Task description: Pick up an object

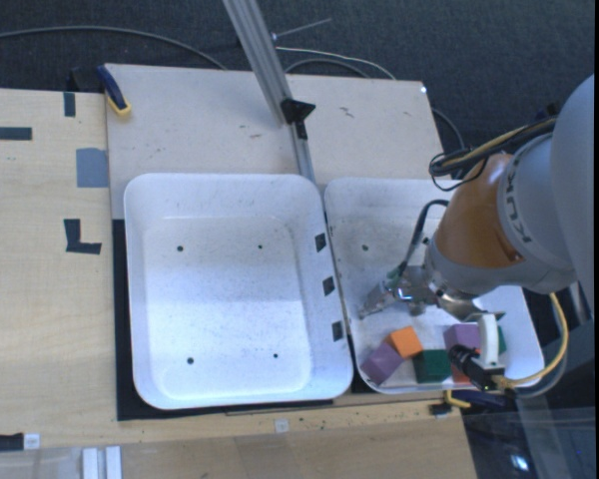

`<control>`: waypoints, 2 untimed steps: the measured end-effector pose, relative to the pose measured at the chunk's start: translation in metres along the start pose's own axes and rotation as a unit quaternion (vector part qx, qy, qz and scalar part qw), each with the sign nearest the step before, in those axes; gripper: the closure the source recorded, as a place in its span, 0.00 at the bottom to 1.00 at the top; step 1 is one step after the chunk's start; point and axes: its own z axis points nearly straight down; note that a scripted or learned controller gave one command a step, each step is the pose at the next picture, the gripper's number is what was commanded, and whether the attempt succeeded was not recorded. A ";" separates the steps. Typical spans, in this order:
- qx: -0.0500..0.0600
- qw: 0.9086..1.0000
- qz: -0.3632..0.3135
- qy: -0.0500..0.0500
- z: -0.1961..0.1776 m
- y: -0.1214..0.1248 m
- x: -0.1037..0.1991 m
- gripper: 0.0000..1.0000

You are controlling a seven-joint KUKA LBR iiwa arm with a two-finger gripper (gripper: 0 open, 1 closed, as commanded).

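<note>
Gripper (391, 292) poised low in the right bin (364, 208), finger state impossible to tell; approach step. Blocks lie just beside it: orange block (406, 341), purple block (381, 361), green block (431, 366). Next: descend squarely onto one.

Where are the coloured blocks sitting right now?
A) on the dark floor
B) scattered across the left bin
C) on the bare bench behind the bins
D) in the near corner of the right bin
D: the orange block, green block and purple block cluster at the near end of the right bin, just below the gripper.
</note>
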 end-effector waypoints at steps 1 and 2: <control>-0.005 1.000 0.000 -0.001 -0.104 0.008 0.027 0.00; -0.001 1.000 0.000 0.000 -0.100 -0.004 0.054 0.00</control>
